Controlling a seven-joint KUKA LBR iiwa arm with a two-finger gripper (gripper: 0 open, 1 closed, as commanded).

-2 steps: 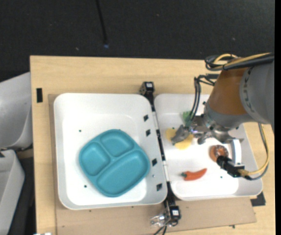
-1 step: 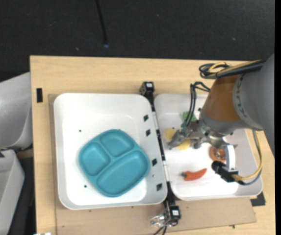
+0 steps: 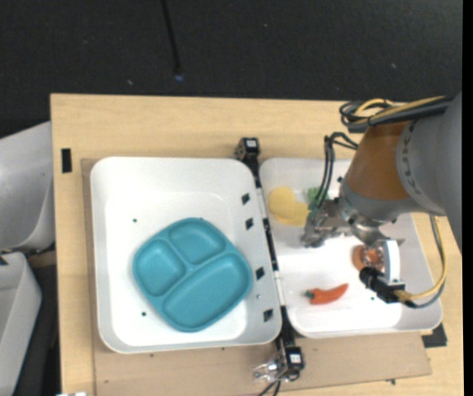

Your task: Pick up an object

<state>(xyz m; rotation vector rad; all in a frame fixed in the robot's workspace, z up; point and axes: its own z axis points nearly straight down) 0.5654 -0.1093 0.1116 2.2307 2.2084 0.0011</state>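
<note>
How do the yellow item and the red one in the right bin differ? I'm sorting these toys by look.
The yellow item is rounded and plump; the red item is thin, long and tapered, like a chili pepper. The yellow item lies in the bin's upper left part, just left of the gripper; the red item lies lower, near the bin's bottom edge, apart from the gripper. Both lie loose on the floor of the right bin.

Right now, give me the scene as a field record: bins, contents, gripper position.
left bin: holds a blue divided plate
right bin: holds a yellow object, a red chili pepper, a small green item
gripper: low in the right bin, just below and right of the yellow object
grasp: cannot tell from this view
arm: reaches in over the right bin
</note>
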